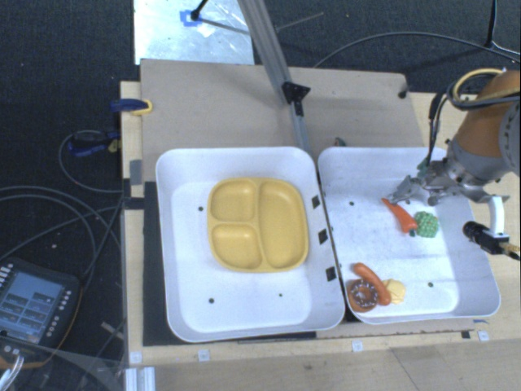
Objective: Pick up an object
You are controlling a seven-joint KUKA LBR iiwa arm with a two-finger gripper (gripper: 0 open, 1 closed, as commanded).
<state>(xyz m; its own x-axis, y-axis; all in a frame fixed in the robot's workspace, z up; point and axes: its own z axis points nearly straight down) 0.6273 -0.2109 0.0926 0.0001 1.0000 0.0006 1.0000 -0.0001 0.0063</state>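
Figure: Gripper (417, 187) poised above the toy carrot (400, 216) in the right bin (472, 300).

The arm (488, 133) reaches in over the right bin's far side, and its fingers appear spread apart with nothing between them. The carrot lies just below them, its tip touching a green broccoli piece (425, 224). A sausage (370, 280), a doughnut (361, 294) and a small yellow piece (395, 291) cluster near the bin's front wall. The left bin (187, 300) holds a yellow divided plate (259, 223). Likely risks: a descent slightly off the carrot's axis may push it sideways against the broccoli, or the fingers may close on both items and lose them when lifting.
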